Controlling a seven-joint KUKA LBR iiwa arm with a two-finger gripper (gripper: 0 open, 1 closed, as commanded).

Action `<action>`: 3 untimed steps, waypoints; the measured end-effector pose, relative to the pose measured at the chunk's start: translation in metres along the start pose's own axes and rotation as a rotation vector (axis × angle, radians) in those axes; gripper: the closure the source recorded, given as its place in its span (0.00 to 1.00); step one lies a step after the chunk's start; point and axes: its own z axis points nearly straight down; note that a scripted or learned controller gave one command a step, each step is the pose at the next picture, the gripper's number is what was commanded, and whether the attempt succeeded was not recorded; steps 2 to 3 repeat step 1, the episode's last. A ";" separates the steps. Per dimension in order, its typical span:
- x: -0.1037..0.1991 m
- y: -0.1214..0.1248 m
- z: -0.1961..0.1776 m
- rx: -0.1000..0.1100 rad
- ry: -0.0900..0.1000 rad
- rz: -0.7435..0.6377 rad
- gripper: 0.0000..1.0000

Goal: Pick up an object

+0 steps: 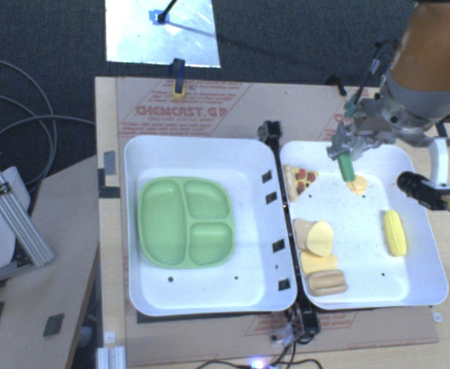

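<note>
My gripper (345,154) hangs over the back of the right bin (425,283). A small green stick-shaped piece (347,166) pokes out from between its fingers, and the fingers are shut on it. A little yellow piece (358,184) lies on the bin floor just below and to the right of it. Also in this bin are a pizza slice (300,179), a yellow corn cob (395,232), a pale wedge (318,237), a yellow block (319,261) and a brown bun (327,282).
The left bin (148,160) holds a green divided plate (185,221). A black hinge strip (283,221) runs between the bins. A black part on the arm (418,187) juts over the right bin's far edge. Cables lie on the floor at left.
</note>
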 end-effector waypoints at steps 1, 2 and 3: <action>0.076 -0.001 0.037 0.016 0.005 -0.015 1.00; 0.076 -0.001 0.037 0.016 0.005 -0.015 1.00; 0.076 -0.001 0.037 0.016 0.005 -0.015 1.00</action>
